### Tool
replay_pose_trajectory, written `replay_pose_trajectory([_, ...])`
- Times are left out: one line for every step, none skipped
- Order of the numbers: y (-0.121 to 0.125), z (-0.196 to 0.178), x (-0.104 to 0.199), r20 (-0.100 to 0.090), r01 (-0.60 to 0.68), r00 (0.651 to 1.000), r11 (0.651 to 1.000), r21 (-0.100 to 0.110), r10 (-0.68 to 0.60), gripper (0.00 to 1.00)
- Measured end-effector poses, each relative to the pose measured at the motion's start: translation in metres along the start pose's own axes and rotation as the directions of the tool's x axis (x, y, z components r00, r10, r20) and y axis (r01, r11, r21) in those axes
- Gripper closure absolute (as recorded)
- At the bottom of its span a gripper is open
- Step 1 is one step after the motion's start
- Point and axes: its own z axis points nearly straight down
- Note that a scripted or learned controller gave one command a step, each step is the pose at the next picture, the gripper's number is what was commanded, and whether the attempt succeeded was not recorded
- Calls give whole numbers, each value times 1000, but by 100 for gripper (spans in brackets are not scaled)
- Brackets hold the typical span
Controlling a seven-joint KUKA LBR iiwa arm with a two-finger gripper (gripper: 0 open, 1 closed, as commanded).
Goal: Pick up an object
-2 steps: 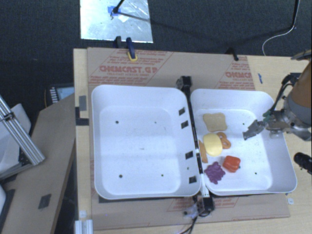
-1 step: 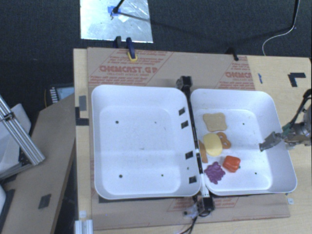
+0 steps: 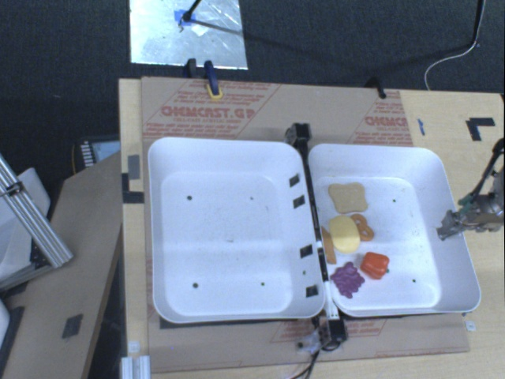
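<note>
Several toy foods lie in the right bin [image 3: 418, 172], near its left wall: a tan bread slice [image 3: 347, 197], a yellow round piece [image 3: 344, 234], an orange pretzel shape [image 3: 364, 227], a red-orange pepper [image 3: 375, 264] and a purple grape bunch [image 3: 347, 279]. A thin tan strip [image 3: 329, 247] lies beside the yellow piece. My gripper [image 3: 454, 226] hangs at the right bin's right rim, well to the right of the foods and apart from them. Nothing shows between its tips.
The left bin [image 3: 229, 227] sits beside the right one, with black clips [image 3: 306, 251] along the shared divider. Cardboard [image 3: 260, 109] underlies both bins. A foil sheet [image 3: 188, 22] lies on the dark floor behind. A metal frame [image 3: 28, 212] stands at far left.
</note>
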Motion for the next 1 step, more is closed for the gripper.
replay_pose_trajectory([1,-60,70,-3,8,1000,1000,-3,-8,100])
